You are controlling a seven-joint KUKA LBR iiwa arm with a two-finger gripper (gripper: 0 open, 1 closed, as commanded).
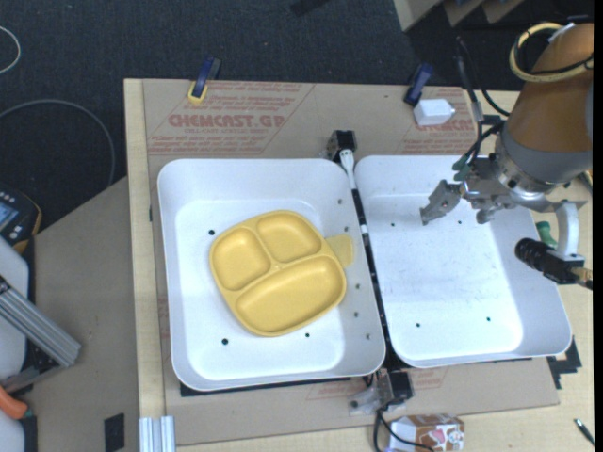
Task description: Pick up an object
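Nearest the camera, the left shallow white plastic bin (179, 281) held the only thing to pick: a yellow three-compartment plastic plate (278, 271), lying flat at the bin's middle, tilted a little, with a yellow tab poking from under its right edge. Beside it, the right shallow white plastic bin (452, 290) carried only dark specks. Over that bin's far right corner hung the two-finger gripper (462, 205), its fingers spread apart and pinching nothing, well apart from the plate.

By my judgement the pick had not begun: the arm was poised over the wrong bin. The next move called for a traverse left across the divider, then a descent onto the plate's rim.

Farthest, the brown cardboard sheet (236, 116) on the bench read "CHEMCAST GP" in red.
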